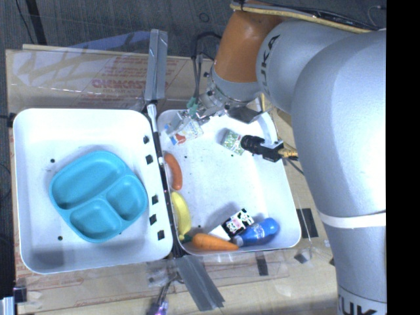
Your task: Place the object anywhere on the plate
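Note:
A blue three-compartment plate (98, 194) lies in the left bin (39, 130) with nothing on it. My gripper (186, 126) is down at the far left corner of the right bin (223, 182), beneath the orange wrist band. A small red and white thing (178, 137) lies right at its tip; whether it is between the fingers is unclear. In the right bin lie a brown sausage (174, 170), a yellow banana (180, 212), an orange carrot (213, 243), a blue bottle (260, 231), a black and white toy (237, 222) and a small greenish packet (231, 140).
A black part with a yellow tip (266, 147) juts over the right bin's far right side. A metal divider (155, 71) runs between the bins. The big grey arm (335, 130) covers the right of the bench.

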Controlling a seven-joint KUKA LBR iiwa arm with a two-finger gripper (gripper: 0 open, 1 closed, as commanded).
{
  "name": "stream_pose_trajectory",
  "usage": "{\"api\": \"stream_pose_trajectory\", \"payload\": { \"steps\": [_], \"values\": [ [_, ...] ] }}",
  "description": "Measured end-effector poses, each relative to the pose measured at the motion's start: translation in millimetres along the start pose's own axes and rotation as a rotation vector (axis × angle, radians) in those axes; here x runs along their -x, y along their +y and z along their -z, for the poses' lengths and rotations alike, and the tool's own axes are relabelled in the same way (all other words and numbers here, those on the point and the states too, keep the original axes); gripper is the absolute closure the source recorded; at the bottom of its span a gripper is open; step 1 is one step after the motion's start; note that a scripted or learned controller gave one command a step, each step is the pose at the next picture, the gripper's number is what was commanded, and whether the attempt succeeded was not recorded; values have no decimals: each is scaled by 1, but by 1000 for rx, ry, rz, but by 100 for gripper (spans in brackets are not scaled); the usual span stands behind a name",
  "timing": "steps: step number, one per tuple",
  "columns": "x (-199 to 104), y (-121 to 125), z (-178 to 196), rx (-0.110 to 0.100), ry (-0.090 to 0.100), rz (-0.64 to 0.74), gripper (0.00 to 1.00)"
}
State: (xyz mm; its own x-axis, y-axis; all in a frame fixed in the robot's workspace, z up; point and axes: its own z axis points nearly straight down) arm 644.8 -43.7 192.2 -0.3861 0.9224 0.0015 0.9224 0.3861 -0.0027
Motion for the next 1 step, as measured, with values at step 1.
{"api": "stream_pose_trajectory", "payload": {
  "steps": [1],
  "values": [
    [-128, 0, -1, -1, 0, -28, 100]
  ]
}}
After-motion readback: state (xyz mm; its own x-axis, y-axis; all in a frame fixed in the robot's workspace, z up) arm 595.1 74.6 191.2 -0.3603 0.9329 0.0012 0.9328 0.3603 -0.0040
